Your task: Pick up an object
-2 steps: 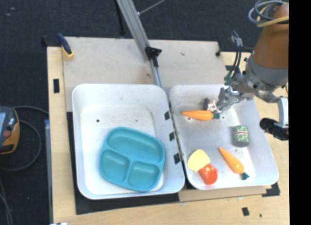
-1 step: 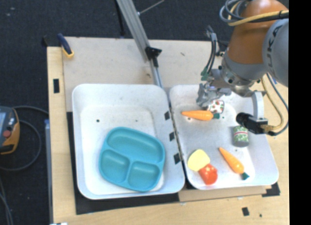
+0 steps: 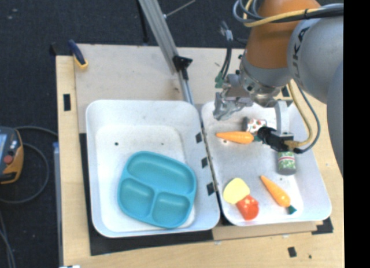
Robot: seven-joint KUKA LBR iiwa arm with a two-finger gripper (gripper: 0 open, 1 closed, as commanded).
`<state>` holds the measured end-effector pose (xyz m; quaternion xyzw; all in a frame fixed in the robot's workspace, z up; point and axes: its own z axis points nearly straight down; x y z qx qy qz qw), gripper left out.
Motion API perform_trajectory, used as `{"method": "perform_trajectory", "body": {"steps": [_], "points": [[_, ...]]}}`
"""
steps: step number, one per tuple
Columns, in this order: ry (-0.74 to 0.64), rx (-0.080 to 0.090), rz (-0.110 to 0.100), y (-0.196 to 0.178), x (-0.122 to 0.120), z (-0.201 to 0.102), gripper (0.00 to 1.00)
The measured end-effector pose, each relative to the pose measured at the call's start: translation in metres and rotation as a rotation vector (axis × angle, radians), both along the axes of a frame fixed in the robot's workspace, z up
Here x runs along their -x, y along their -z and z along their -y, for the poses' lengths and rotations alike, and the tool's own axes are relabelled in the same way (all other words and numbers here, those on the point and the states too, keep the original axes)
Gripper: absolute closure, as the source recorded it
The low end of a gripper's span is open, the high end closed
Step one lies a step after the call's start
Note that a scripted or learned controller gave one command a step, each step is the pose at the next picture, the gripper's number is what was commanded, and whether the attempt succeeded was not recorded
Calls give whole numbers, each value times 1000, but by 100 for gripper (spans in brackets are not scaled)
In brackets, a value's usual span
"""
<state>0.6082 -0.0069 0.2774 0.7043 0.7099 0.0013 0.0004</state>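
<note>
From above, the arm's gripper (image 3: 226, 106) hangs over the far-left corner of the right bin (image 3: 306, 200); whether its jaws are open or closed I cannot tell. Just beside it lies a carrot (image 3: 235, 137), with a small dark can (image 3: 285, 162) toward the worktop's right edge. Nearer the front edge sit a second carrot (image 3: 276, 191), a yellow piece (image 3: 236, 190) and a red piece (image 3: 248, 208), touching. The left bin (image 3: 110, 122) carries a blue divided plate (image 3: 156, 188).
</note>
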Motion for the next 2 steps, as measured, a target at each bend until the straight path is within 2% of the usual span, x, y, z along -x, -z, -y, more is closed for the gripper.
{"method": "perform_trajectory", "body": {"steps": [2], "points": [[1, 1, 0, 0, -23, -96, 100]]}}
